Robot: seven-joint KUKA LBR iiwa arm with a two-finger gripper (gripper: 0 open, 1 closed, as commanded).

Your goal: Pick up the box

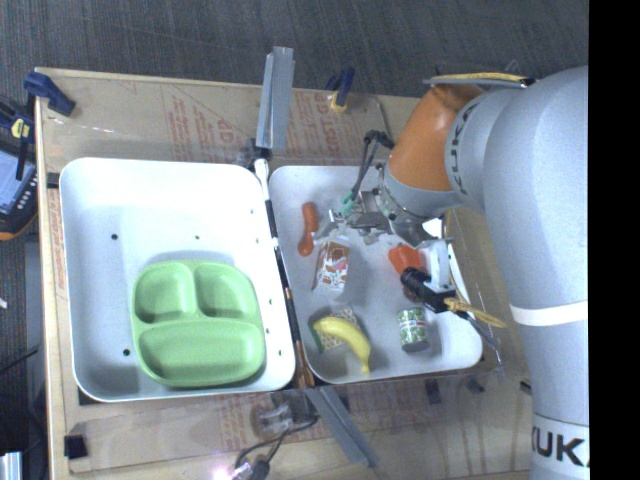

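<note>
The box is a small white and brown printed carton lying in the middle of the right bin. My gripper hangs just above and behind the box's far end, close to it. The view does not show anything between its fingers. The grey arm with its orange band comes in from the right and hides the bin's far right corner.
In the right bin lie an orange sausage, a banana, a green can and a red piece. The left bin holds a green divided plate. A raised wall divides the bins.
</note>
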